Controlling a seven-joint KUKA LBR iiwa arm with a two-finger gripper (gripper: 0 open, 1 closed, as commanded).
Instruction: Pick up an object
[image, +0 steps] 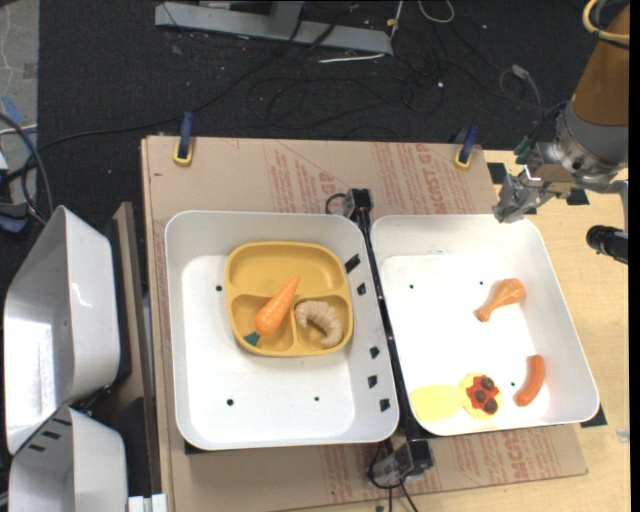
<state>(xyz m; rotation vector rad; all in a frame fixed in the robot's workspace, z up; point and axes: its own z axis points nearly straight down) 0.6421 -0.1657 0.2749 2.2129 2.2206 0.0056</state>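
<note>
Camera view: two shallow white bins are seen side by side on the bench. In the left bin (200, 400) a yellow divided plate (290, 262) is set, with a toy carrot (277, 307) in its left compartment and a curled toy shrimp (320, 322) in its right compartment. In the right bin (440, 300) a toy chicken drumstick (501, 297) is found toward the far right, a toy sausage (530, 380) at the near right, and at the near wall a flat yellow piece (436, 402) with a small cluster of dark red berries (483, 392) just beside it.

The gripper (512, 205) is held over the far right corner of the right bin, well apart from every object. Nothing is seen between its fingers, and no object is touched. Whether the claw is apart or together cannot be told from this angle; the detail is too small and cluttered.

Step in hand, as judged: approach, with no target yet engaged and the pick not yet begun. The drumstick is judged the nearest candidate. The next move would call for travel toward the near side over a chosen object, then a descent with the claw aligned across its narrow part.
</note>
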